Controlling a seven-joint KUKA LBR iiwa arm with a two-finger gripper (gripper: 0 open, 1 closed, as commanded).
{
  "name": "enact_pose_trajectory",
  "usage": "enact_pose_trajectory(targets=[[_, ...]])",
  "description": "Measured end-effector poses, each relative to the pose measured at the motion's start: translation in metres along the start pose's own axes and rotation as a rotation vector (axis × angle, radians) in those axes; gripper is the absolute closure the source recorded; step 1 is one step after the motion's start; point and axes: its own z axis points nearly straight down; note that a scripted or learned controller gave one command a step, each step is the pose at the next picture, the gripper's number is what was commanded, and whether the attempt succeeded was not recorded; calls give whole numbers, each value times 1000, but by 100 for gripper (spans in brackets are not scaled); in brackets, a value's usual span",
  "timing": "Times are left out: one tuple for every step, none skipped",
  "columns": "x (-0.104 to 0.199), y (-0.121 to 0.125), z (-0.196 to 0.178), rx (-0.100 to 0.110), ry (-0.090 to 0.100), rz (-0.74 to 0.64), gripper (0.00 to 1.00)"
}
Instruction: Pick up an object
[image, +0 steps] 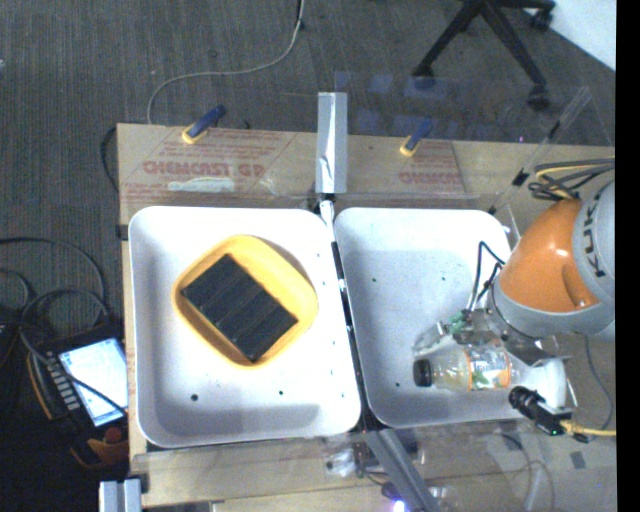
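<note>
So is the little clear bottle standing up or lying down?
Lying down. The small clear plastic bottle rests on its side on the floor of the right white bin, with its dark cap pointing toward the left bin.

One fixed camera, high above the table (290, 160), looking down at a slant.

We're looking down from overhead, far enough back that both white bins fit whole in the frame: the left bin (150, 330) sits left of centre, the right bin (400, 260) just beside it. The view tilts away toward the top, where the table's far edge gives way to grey carpet (100, 60) and the legs of a chair base (490, 30). The arm (560, 270) comes in from the right edge, close under the lens and looming large over the right bin's near corner.
</note>
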Motion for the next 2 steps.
enact_pose_trajectory(targets=[[5,-3,8,3,-3,1,0],[6,-2,2,6,-1,-1,100]])
